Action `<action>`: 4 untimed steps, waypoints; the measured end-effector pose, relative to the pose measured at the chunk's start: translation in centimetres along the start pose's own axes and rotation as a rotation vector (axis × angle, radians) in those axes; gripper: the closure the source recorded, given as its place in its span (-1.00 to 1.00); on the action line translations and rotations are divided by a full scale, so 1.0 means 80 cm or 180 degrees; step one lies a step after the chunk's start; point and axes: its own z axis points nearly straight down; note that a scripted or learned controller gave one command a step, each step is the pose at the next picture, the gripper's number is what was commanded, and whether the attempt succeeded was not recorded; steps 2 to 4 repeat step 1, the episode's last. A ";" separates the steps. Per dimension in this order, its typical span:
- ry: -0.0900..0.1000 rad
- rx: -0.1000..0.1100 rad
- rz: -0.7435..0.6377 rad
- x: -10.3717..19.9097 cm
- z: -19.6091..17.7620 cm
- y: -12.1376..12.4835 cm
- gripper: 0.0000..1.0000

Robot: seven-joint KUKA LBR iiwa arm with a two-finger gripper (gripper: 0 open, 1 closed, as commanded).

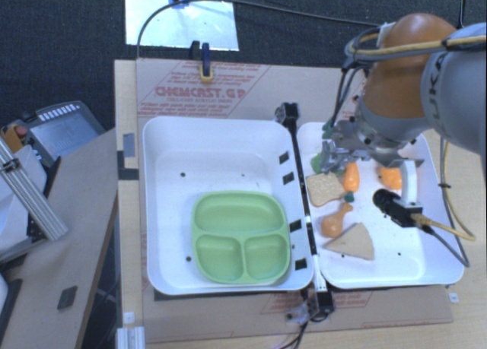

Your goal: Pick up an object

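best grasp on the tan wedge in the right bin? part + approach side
Take the tan wedge across its narrower upper end, coming straight down from above. It lies flat on the right bin floor, so side entry gets no purchase. Bare floor lies to its right and below; the orange drumstick piece crowds its upper left. This is a judgement only.

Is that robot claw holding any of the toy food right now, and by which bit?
It cannot be told. The gripper sits low in the right bin, just above the toast slice; nothing shows between its fingers.

1 fixed camera, above, slanted down, both bins (228, 131)
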 end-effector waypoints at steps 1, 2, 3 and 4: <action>0.0000 -0.0002 -0.0005 0.079 0.001 -0.002 1.00; 0.0000 -0.0002 -0.0005 0.079 0.001 -0.002 1.00; 0.0000 -0.0002 -0.0005 0.079 0.001 -0.002 1.00; 0.0000 -0.0002 -0.0005 0.079 0.001 -0.002 1.00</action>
